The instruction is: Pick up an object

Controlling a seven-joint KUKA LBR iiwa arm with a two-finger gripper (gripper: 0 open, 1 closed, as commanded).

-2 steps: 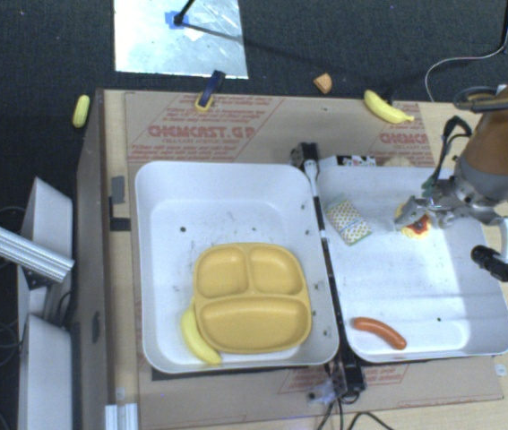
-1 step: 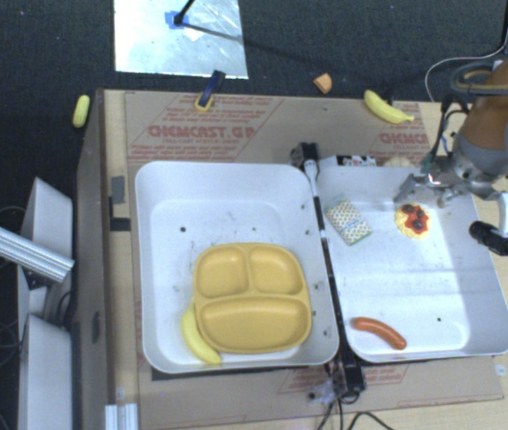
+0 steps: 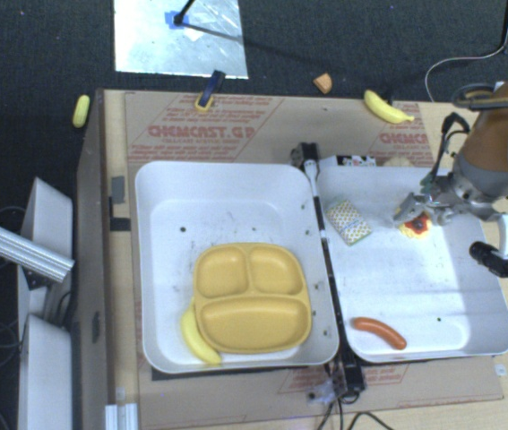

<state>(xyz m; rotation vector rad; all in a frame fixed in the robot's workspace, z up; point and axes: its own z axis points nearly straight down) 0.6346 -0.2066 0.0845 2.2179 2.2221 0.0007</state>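
My gripper (image 3: pixel 420 210) is low over the upper right of the right bin (image 3: pixel 433 276). It hangs directly above a small red and yellow object (image 3: pixel 417 227), which lies on the bin floor touching or just under the gripper's tip. A speckled pale packet (image 3: pixel 349 221) rests to the left of it in the same bin. An orange sausage (image 3: pixel 379 331) lies near that bin's front edge. In the left bin (image 3: pixel 173 204) sits a yellow divided plate (image 3: pixel 252 296) with a yellow banana (image 3: pixel 198 337) against its front left corner.
The grey arm with its orange band (image 3: pixel 495 141) enters from the right over the bin's far right rim. Outside the bins, a banana (image 3: pixel 386 107), an orange bit (image 3: pixel 323 82) and a yellow piece (image 3: pixel 81 110) lie behind. A black divider (image 3: pixel 322 240) separates the bins.
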